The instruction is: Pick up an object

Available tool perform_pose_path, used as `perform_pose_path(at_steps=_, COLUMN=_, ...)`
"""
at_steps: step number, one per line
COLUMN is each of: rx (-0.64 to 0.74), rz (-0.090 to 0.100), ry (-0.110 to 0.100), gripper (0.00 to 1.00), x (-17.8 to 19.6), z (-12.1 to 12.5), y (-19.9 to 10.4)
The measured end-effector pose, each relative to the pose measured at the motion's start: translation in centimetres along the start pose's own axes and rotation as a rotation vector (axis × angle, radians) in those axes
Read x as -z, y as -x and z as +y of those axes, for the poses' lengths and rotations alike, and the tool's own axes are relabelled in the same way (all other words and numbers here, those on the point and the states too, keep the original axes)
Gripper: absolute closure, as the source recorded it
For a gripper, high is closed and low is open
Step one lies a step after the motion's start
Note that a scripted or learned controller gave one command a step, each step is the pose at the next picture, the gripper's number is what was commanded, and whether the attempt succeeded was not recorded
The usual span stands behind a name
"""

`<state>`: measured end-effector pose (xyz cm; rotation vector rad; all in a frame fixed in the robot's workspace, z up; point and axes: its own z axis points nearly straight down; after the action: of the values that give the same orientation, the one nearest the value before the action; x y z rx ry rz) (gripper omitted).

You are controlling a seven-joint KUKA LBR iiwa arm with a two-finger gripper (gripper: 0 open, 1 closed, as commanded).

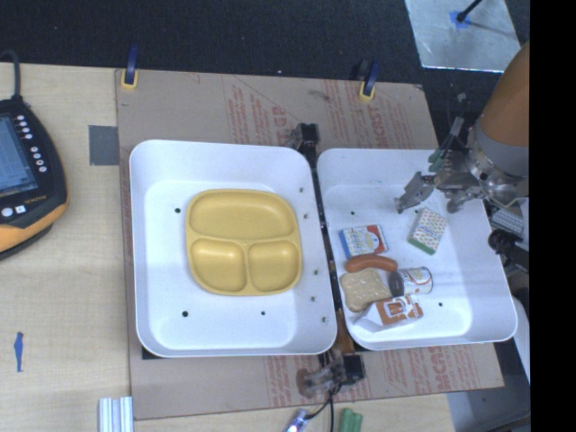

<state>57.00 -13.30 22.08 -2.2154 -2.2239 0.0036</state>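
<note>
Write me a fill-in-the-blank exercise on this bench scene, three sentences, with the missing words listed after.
1. The yellow divided tray lies in the ____ bin of the camera view.
2. The tray has ____ compartments.
3. The end effector hangs over the right bin, with the sausage lying between the small blue and white carton and the slice of ____.

Missing words: left; three; bread
</note>
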Motion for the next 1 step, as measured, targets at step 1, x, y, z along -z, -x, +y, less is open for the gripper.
perform_pose_path(at_steps=1, rx=0.0, rz=-0.003, ry=0.007, gripper=0.0, x=-12.62, z=-2.83, y=-2.89)
